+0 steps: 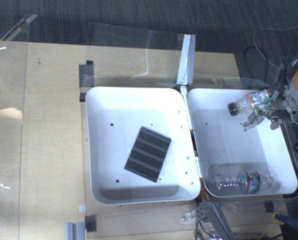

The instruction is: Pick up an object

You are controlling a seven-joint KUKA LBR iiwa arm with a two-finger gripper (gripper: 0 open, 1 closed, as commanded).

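A small clear bottle (247, 104) with a black cap and a coloured label is at the far right of the right bin (214, 134), tilted, cap pointing left. My gripper (255, 112) reaches in from the right edge and is shut on the bottle's rear end, with one metal finger (250, 122) showing just below it. A larger clear plastic bottle (238, 181) lies on its side along the right bin's near wall. A dark ribbed rectangular block (148, 154) lies flat and askew in the middle of the left bin (103, 134).
The two bins meet at a central rim (190, 139). A clear upright panel and a metal post (186, 59) stand behind the bins. Cables (269, 39) hang at the far right above the arm.
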